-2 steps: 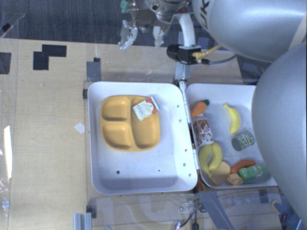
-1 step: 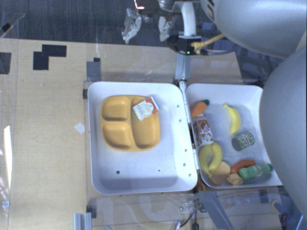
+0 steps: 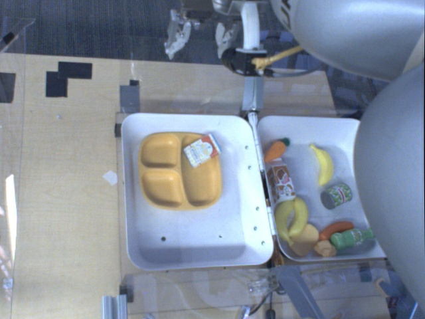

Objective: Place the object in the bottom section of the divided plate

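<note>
A yellow divided plate (image 3: 174,178) lies in the left bin (image 3: 192,244), with two small sections on its left and one long section on its right. A small white carton with red and blue print (image 3: 200,150) rests tilted on the far end of the long right section, partly over the plate's rim. My gripper (image 3: 200,40) hangs beyond the far edge of the bins, well above the carton. It is open, with nothing between its fingers (image 3: 176,37).
The right bin (image 3: 352,133) holds a carrot (image 3: 276,150), a banana (image 3: 323,164), a green can (image 3: 337,195), a printed box (image 3: 281,181), another banana (image 3: 293,217), a green bottle (image 3: 351,238) and several small items. The grey arm (image 3: 392,145) covers the right bin's right side.
</note>
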`<act>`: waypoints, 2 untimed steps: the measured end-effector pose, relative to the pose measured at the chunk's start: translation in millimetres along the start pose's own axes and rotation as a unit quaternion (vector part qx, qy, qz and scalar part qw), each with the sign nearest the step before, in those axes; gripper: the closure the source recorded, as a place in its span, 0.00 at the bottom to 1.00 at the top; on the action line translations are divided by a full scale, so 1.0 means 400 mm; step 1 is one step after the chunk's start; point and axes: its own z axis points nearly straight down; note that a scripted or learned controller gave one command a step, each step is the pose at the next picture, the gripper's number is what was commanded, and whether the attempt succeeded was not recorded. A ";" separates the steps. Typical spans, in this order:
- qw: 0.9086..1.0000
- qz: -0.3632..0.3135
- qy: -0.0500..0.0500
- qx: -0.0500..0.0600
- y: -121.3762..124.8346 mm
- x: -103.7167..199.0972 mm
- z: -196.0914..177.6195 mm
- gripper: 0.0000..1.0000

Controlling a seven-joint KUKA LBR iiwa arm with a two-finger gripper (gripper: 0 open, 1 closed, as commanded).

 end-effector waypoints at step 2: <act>0.996 0.087 0.000 0.000 0.001 0.011 0.000 0.00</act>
